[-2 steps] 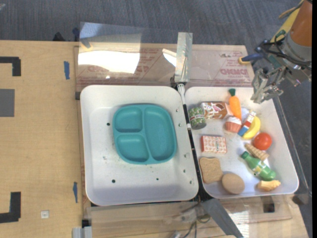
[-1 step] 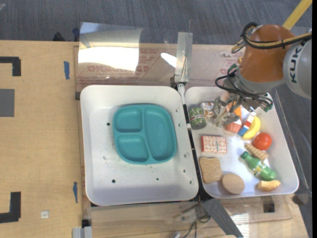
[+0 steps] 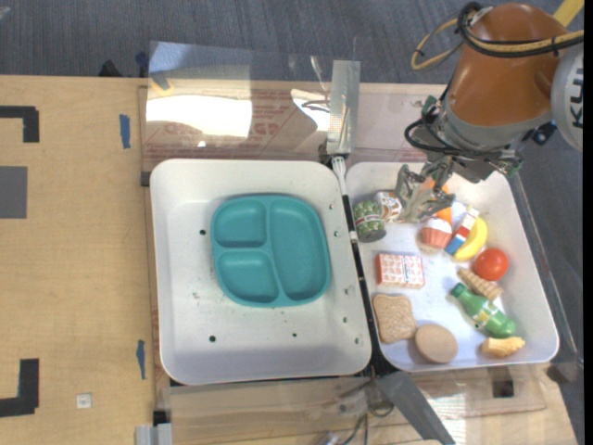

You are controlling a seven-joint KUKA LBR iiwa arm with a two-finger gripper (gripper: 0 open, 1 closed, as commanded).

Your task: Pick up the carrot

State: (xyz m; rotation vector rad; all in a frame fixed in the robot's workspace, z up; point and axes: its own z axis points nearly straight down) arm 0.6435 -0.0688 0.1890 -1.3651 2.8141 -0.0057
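In the right bin (image 3: pixel 533 248), an orange piece that looks like the carrot (image 3: pixel 442 218) lies near the back, among a reddish-orange and white toy (image 3: pixel 435 236), a blue and white item (image 3: pixel 460 233) and a banana (image 3: pixel 476 238). My gripper (image 3: pixel 420 196) hangs low over the bin's back, just left of that orange piece and partly covering it. The grey and orange wrist (image 3: pixel 500 63) hides the gripper's upper part. I see nothing held in the gripper.
A green can (image 3: pixel 370 217) lies left of the gripper by the divider. A tomato (image 3: pixel 491 264), a pink box (image 3: pixel 400 270), bread (image 3: pixel 397 317), a cookie (image 3: pixel 435 343), a green bottle (image 3: pixel 484 310) and a croissant (image 3: pixel 503 346) are nearer the front. A teal divided plate (image 3: pixel 271 248) sits in the left bin (image 3: pixel 176 276).
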